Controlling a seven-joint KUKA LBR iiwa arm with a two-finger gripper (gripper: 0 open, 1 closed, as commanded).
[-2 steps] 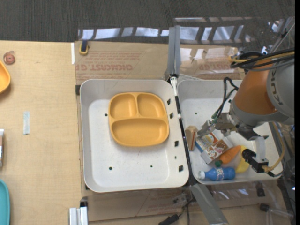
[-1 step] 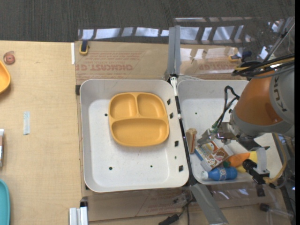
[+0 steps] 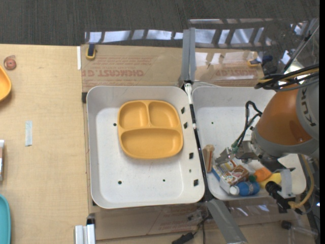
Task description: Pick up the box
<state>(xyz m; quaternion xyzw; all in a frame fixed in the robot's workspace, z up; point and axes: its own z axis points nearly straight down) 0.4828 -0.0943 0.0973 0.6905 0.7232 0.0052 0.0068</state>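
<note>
Box point(image 3: 236, 175), small, with red and white print, lies flat in the right bin point(image 3: 223, 105), in the near left corner of this bin. It is in a small heap with other things. A blue object point(image 3: 248, 188) with a white end lies just beside the box on its near side and seems to touch it. A small orange object point(image 3: 262, 175) is just beside the box on its right. A brown upright piece point(image 3: 208, 158), perhaps of wood, stands near the left wall of the same bin, a little apart from the box.

The claw point(image 3: 234, 155) hangs low over this heap, just beyond the box and very near to it. From this angle I cannot tell if the claw is wide or narrow, and I cannot tell if it touches the box. The arm point(image 3: 284, 123), with its orange band, comes in from the right and covers a part of the right bin.

In the left bin point(image 3: 142, 182) lies a yellow plate point(image 3: 150, 128) with three compartments, in the far half, well apart from the box. Both bins rest on brown cardboard point(image 3: 137, 67), next to the pale wooden desk point(image 3: 45, 161).
</note>
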